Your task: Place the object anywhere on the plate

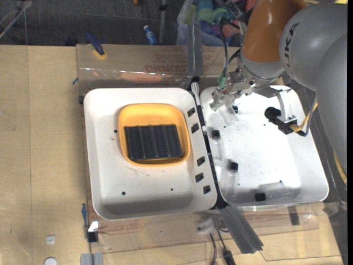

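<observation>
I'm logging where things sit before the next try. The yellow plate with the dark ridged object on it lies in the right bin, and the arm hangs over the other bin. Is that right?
Not quite. The camera view shows the yellow plate, with the dark ridged object on it, in the left bin, not the right. The arm hangs over the other one, the right bin, as you said.

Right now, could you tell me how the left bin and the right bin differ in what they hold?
The left bin holds a yellow plate with a dark ribbed block lying on it; the right bin holds no plate, only a clear plastic piece near its front edge. The gripper is over the right bin's far corner, not the left bin. Both are shallow, white and rounded, side by side.
</observation>
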Controlling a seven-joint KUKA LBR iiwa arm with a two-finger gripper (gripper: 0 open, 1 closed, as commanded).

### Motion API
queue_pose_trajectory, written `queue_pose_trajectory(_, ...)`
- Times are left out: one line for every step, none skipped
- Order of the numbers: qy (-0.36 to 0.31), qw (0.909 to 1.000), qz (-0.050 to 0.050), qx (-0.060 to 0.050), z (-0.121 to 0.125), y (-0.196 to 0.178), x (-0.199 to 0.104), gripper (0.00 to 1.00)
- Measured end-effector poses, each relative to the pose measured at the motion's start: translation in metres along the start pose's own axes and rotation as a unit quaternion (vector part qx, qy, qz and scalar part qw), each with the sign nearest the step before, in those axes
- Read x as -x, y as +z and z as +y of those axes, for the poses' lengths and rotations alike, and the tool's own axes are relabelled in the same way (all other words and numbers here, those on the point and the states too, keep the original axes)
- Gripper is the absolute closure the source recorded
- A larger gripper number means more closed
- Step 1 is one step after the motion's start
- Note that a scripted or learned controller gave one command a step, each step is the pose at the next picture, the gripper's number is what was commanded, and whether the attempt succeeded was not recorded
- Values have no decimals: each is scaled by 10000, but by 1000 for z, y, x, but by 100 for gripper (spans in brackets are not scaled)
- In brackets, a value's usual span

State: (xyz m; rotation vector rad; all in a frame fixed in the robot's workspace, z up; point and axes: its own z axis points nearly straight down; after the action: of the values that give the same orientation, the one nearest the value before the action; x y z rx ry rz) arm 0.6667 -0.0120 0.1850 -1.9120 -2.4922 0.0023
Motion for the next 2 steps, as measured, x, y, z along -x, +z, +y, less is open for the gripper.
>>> queue_pose_trajectory(-479,9989,3,-1,5,0,-20,100)
queue_pose_trajectory(-952,9955,5,2,-1,0,-31,100)
